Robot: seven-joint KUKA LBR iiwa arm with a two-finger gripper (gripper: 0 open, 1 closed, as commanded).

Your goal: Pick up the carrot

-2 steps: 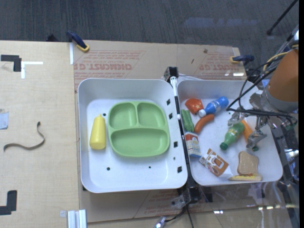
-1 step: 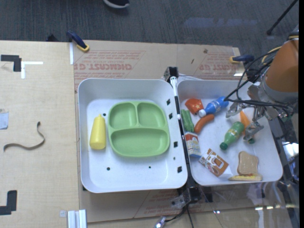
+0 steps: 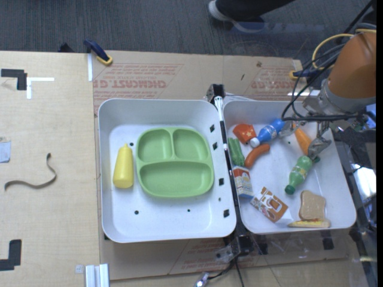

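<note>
The carrot (image 3: 303, 141), a short orange piece, lies in the right bin (image 3: 341, 220) near its far right side. My gripper (image 3: 318, 141) hangs from the grey arm with the orange band (image 3: 358, 64), right beside the carrot and just above a green bottle (image 3: 298, 173). Dark cables and the wrist hide part of the gripper, and I cannot tell whether it touches the carrot.
The right bin also holds a red pepper (image 3: 243, 132), a blue-capped bottle (image 3: 267, 133), a sausage (image 3: 257, 154), a cucumber (image 3: 236, 151), snack packets (image 3: 270, 204) and a sandwich (image 3: 312, 208). The left bin (image 3: 111, 214) holds a green divided plate (image 3: 175, 162) and a yellow bottle (image 3: 123, 166).
</note>
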